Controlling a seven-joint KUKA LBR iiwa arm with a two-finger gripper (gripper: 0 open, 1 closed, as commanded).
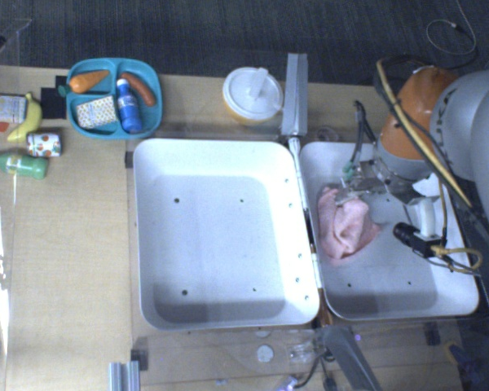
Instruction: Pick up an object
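Observation:
A crumpled pink cloth (344,226) lies in the right bin (391,296), against its left wall. My gripper (354,182) hangs just above the cloth's upper edge, at the end of the grey arm with the orange band that comes in from the right. The arm's body hides part of the bin's right side.
The left bin (220,235) sits beside the right one, with a metal divider post (293,96) at the back between them. On the bench behind stand a white lidded cup (253,94), a blue tray of toy food (114,98), and small items at the far left (20,133).

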